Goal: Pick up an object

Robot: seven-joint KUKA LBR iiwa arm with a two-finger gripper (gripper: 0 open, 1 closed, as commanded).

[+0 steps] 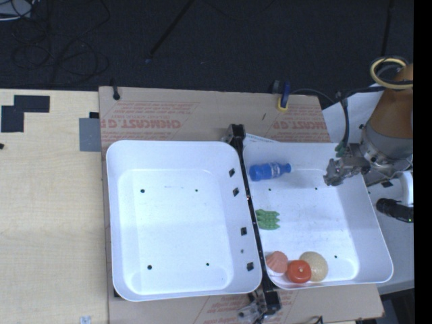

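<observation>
The right bin (pixel 368 221) holds a blue bottle (pixel 269 171) lying on its side near the far left corner. A small green ridged item (pixel 267 219) lies by the left wall. At the near edge sit a pink and white round piece (pixel 276 262), a red round piece (pixel 299 271) and a tan ball (pixel 314 264), bunched together. My gripper (pixel 335 172) hangs over the bin's far right corner, to the right of the bottle and apart from it. Nothing shows between its fingers.
The left bin (pixel 115 181) stands beside the right one, joined by a black divider strip (pixel 244 201). Both rest on a cardboard sheet (pixel 169 117). Cables and a yellow clip (pixel 283 102) lie behind the bins. The arm's orange band (pixel 395 110) is at the right.
</observation>
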